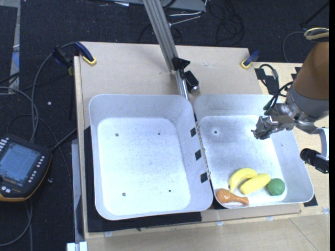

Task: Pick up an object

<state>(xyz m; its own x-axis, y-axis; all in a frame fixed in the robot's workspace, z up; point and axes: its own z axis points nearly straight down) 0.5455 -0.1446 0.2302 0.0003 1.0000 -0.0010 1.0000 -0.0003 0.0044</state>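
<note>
**Camera view: claw above the right bin, the pick not begun**

Camera view puts the gripper (260, 131) over the upper right part of the right bin (230, 114), with nothing caught in it; from this slant I cannot tell how it is set. Behind it the grey wrist and the orange band of the arm (314, 82) reach in from the right.

Every candidate object lies at the near end of that same bin, well apart from the claw: two yellow bananas (248, 180) lying against each other, a green ball (276, 186) just beside them to the right, and an orange pear-shaped piece (231, 196) against the near rim. All of them rest on the bin floor, so I judge the task to be at its start: choosing, descending, closing and lifting all remain.

Outward, the left bin (99, 109) sits side by side with the right one, their inner walls meeting under a few black tabs. Both rest on a pale wooden bench (131, 67) with clamps (84, 54) at its far corners. A slanted metal post (162, 30) rises behind the bins. The dark floor around carries loose cables, and a teach pendant (21, 166) lies at the left.
</note>
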